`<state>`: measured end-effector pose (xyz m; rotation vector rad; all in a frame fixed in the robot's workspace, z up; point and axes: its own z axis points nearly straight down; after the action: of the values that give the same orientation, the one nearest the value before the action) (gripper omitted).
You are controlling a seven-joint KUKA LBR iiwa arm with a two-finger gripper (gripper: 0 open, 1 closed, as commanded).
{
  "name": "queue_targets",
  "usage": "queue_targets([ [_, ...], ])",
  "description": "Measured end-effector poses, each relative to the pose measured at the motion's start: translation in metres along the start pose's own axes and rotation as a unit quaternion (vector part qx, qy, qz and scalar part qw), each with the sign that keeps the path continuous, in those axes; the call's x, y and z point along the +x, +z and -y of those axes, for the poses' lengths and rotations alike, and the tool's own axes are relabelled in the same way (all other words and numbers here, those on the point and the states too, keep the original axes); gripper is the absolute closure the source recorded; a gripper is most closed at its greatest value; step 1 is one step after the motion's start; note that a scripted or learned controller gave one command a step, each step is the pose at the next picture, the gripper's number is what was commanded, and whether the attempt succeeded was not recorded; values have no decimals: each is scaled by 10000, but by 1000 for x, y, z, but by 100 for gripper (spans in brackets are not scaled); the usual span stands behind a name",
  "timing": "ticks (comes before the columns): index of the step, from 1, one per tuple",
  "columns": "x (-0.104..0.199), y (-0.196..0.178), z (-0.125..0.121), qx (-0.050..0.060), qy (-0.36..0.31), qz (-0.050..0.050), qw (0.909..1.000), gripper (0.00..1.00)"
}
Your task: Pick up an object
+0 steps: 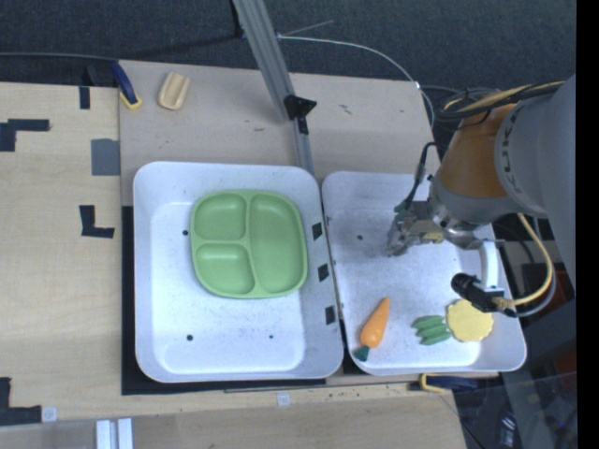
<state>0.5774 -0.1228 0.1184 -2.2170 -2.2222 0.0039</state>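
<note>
In the right bin an orange toy carrot lies near the front left corner. A yellow toy with green leaves lies at the front right. My gripper hangs low over the middle of the right bin, above and a little right of the carrot. Nothing shows between its tips. The orange-banded wrist comes in from the right.
The left bin holds a green divided plate. A slanted metal post rises behind the bins. A tan block and a blue-yellow object lie on the bench at the back left. Cables loop at the right.
</note>
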Motion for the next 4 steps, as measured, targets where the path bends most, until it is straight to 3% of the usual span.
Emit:
queue_targets([
  [2, -10, -114, -14, -42, 4, 8, 10000, 100],
  [3, -10, -123, -14, -18, 4, 0, 10000, 100],
  [4, 42, -128, -15, -14, -21, -8, 10000, 100],
])
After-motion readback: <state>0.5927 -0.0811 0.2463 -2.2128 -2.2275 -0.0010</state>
